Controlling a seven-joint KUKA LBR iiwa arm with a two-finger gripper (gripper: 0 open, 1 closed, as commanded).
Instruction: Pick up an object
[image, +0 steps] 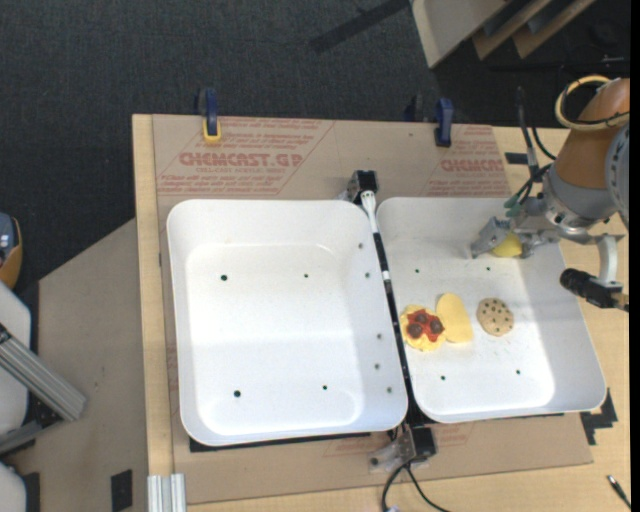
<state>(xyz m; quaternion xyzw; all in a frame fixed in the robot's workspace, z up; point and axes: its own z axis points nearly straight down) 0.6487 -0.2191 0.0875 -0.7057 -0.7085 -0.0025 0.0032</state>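
My gripper (506, 240) is low over the back of the right bin (560, 390). A small yellow object (508, 247) shows between its two grey fingers, which are shut on it. Further forward on the bin floor lie three toy foods in a row: a yellow round piece with red topping (423, 327), a plain pale yellow piece (455, 318) touching it, and a brown speckled cookie (494, 316) a little to the right. They lie well clear of the gripper, toward the front.
The left bin (200, 240) stands beside the right one, with a black divider strip (383, 280) between them. The arm's orange-banded wrist (590, 150) comes in from the right. Blue clamps (209, 108) hold the board at the back edge.
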